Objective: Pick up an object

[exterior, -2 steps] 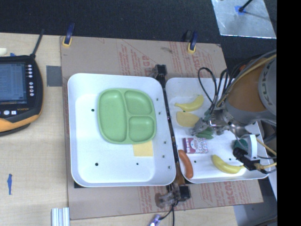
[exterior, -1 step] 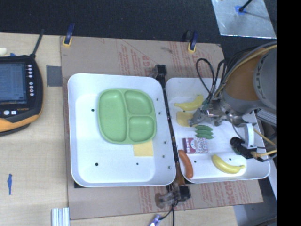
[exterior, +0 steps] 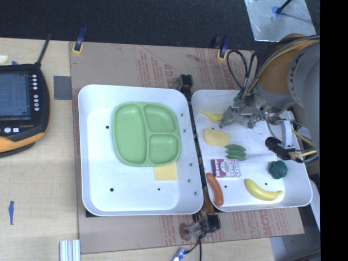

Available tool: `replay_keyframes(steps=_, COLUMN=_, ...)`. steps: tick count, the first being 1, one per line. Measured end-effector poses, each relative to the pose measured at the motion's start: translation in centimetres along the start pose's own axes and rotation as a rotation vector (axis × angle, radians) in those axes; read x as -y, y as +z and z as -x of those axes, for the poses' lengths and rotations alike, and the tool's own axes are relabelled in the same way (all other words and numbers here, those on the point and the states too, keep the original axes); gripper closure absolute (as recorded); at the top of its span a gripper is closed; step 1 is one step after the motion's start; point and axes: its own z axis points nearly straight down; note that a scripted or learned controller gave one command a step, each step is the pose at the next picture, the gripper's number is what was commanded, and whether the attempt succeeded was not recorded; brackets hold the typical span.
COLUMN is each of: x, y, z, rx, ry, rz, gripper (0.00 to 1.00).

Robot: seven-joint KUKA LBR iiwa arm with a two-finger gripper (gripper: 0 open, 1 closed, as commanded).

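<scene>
The arm [exterior: 293, 69] reached in over the far right corner of the right bin [exterior: 304, 200], its gripper [exterior: 242, 117] hanging low above the bin floor near the far edge. Whether the claw was open or closed could not be told; nothing was seen between its tips.

The right bin held the candidates for picking. A small yellow piece [exterior: 212, 115] lay just beside the gripper, toward the bin's left wall. A yellow wedge [exterior: 216, 138] lay near the left wall, with a green pod [exterior: 236, 152] just beside it. A red-and-white packet [exterior: 225, 168] sat near the middle, a sausage [exterior: 215, 189] ran along the near left corner, a banana [exterior: 263, 191] lay by the near edge, and a dark green lump [exterior: 278, 169] rested toward the right wall.

The left bin [exterior: 92, 145] carried a green divided plate [exterior: 147, 134], with a yellow square [exterior: 165, 172] touching the plate's near rim.

The small yellow piece was judged the nearest target. These appeared to be toy foods, probably light, stiff and smooth, hence apt to slip. A grasp across the narrow width at mid-length would likely hold best.
</scene>
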Motion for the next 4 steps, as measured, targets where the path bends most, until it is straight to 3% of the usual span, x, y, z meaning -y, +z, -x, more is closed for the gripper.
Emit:
replay_keyframes(steps=1, x=5.0, y=0.1, z=-1.9, rx=0.001, ry=0.000, rz=-0.002, gripper=0.00)
replay_keyframes(steps=2, x=7.5, y=0.1, z=-0.2, rx=0.001, ry=-0.001, rz=-0.003, gripper=0.00)
replay_keyframes(steps=3, x=5.1, y=0.0, z=-1.9, rx=0.002, ry=-0.003, rz=-0.001, gripper=0.00)
replay_keyframes(steps=4, x=7.2, y=0.1, z=0.3, rx=0.002, ry=-0.001, rz=-0.003, gripper=0.00)
